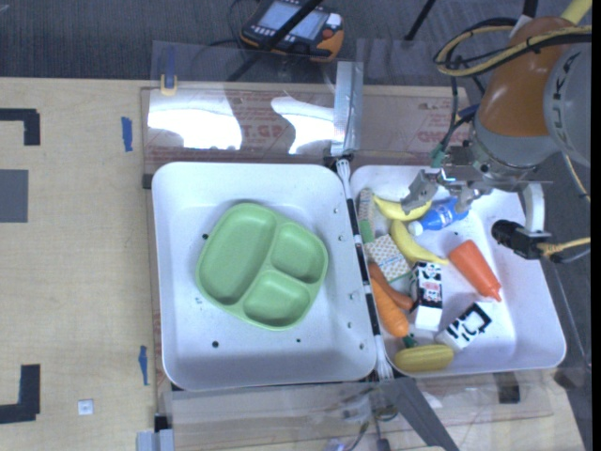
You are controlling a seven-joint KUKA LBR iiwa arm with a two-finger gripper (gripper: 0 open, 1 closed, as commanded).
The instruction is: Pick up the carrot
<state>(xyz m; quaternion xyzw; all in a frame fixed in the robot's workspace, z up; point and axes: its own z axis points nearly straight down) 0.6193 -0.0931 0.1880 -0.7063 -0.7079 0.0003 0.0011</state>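
Right bin (540, 336) holds carrot (474, 268), banana (406, 235); fingers' (420, 194) grip state unclear.

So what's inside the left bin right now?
The left bin holds a green divided plate lying flat near its middle, with nothing in its three sections. The bin floor under the plate is covered, so whatever might be there can't be seen.

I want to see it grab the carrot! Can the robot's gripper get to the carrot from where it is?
Probably yes. The gripper hangs over the right bin, above the banana. The carrot lies nearby on bare white floor with nothing on top of it, so the way down looks free.
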